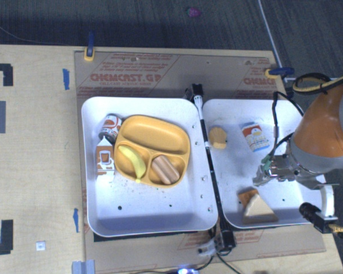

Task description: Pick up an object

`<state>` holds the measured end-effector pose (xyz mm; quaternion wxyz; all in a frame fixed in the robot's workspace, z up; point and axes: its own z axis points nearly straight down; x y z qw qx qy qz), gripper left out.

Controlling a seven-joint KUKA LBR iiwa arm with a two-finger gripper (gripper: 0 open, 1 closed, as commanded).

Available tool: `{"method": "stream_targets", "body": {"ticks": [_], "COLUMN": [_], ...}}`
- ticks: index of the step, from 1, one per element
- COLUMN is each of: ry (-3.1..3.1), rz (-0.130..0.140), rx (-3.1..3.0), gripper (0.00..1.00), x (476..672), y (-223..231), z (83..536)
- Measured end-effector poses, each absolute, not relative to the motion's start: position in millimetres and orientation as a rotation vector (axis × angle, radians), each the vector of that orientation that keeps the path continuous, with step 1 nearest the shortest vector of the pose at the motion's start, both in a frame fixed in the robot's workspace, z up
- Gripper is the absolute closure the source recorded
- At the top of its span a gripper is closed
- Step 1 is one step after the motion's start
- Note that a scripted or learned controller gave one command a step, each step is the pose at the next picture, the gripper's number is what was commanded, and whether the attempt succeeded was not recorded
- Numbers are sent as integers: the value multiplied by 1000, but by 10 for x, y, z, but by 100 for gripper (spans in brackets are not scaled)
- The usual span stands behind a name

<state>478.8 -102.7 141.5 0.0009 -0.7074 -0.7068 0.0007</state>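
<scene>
My gripper hangs low over the right bin, in its right half, below the arm's orange band. A toy sandwich wedge lies just below and left of the gripper, near the bin's front edge. A small white carton with an orange and blue label lies above the gripper, toward the back. A round tan piece rests at the bin's back left. Nothing is seen held by the gripper.
The left bin holds a yellow divided plate with a banana and a hot dog, plus a can and an orange box along its left side. A black divider separates the bins.
</scene>
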Motion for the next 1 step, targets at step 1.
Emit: {"method": "stream_targets", "body": {"ticks": [1], "ry": [-2224], "rz": [-3], "rx": [-2221], "gripper": [100], "x": [4802], "y": [-226], "z": [1847]}}
